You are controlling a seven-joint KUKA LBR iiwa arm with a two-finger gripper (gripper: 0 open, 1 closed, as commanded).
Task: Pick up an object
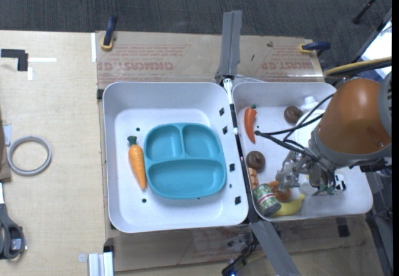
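Two white bins sit side by side on the tabletop (50,100). The left bin (115,162) holds a blue divided plate (185,160) at its centre, with a carrot (137,162) just beside the plate at 9 o'clock, lying lengthwise with its green top toward 12.

In the right bin (274,97), the arm (352,122) reaches in from 3 o'clock, and its hand (292,175) hangs low over a cluster at the bin's 7 o'clock corner: a green can (267,200), a banana (288,207) and a small orange piece (253,176). A chili (250,123) lies along the 9 o'clock wall, a brown donut (255,159) below it, and another brown item (292,113) sits toward 12. A tape roll (28,155) lies on the tabletop, well apart at far 9 o'clock.
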